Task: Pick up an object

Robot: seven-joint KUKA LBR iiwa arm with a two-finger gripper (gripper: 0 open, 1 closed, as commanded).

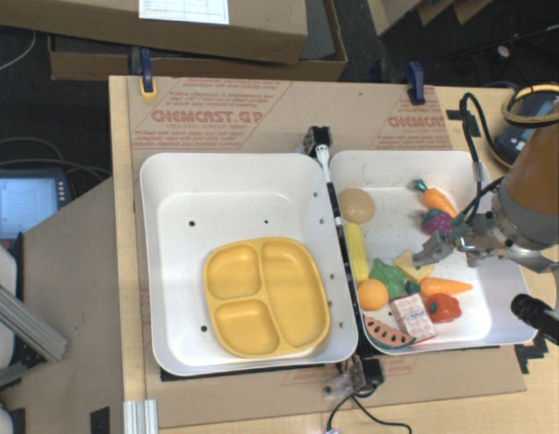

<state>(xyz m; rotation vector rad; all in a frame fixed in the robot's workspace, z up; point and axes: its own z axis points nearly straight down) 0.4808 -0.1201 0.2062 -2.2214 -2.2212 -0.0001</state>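
Partly arm-hidden purple toy (pixel 436 223)

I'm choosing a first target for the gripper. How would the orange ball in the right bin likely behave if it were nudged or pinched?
The orange ball looks round and smooth, so a nudge would probably roll it. It sits wedged between the corn and the green piece, which may hold it briefly. Its curved sides could squirt out of a pinch that lands off-centre.

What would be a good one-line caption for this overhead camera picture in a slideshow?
Robot arm's gripper reaches over the toy food in the right bin; a yellow divided tray sits in the left bin.
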